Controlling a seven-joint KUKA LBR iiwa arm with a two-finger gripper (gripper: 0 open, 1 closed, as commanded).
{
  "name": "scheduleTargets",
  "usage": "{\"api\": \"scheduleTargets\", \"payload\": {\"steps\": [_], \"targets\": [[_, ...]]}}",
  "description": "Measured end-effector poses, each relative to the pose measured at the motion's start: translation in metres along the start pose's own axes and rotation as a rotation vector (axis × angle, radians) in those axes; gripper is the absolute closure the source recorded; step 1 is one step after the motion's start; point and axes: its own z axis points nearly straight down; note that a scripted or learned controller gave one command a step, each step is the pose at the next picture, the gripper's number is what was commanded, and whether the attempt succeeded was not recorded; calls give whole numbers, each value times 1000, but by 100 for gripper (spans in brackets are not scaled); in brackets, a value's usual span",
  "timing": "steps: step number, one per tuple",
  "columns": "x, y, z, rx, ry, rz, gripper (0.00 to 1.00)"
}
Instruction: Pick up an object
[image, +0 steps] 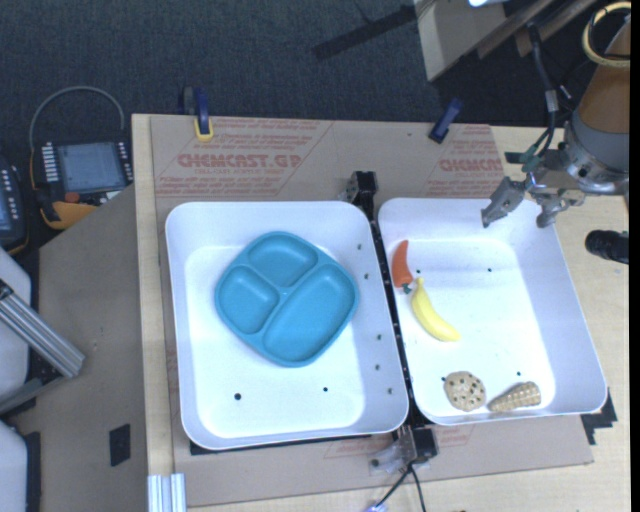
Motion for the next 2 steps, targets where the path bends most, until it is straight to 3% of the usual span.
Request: {"api": "scheduleTargets", "payload": {"steps": [1,2], "targets": [[1,2,-9,-14,-2,-3,0],[5,5,32,-12,-2,-4,0]]}}
